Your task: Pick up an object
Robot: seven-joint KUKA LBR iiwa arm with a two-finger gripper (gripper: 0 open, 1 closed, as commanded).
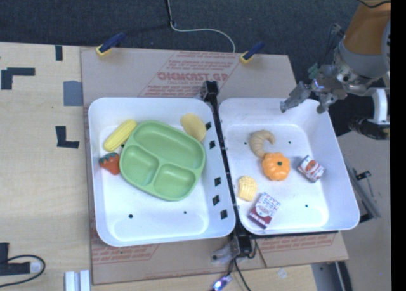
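Our claw point(306, 101) hung over the far right corner of the right bin point(330, 132). We saw its two fingers point(292, 102) spread wide apart, and nothing was between them. The grey arm point(368, 36) with its orange band came in from the right, above the claw.

Below the claw and a bit to the left lay a tan croissant point(261, 141). It was the nearest toy to the claw, but it was not touching it. Just under the croissant sat a little orange pumpkin point(276, 166), right beside it. Straight down from the claw, near the pumpkin, lay a small red and white can point(310, 168) on its side. Lower still and more to the left we saw a short yellow corn piece point(247, 188), and just under that a red and white packet point(263, 210).

Far to the left of the claw was the left bin point(152, 226). A green tray point(162, 160) with three parts lay in it. A yellow lemon point(193, 126) touched the tray's top edge. A long yellow corn cob point(120, 135) lay at the tray's left side, and a red strawberry point(110, 163) sat just under the cob.

Both bins rested on a brown cardboard sheet point(184, 74).
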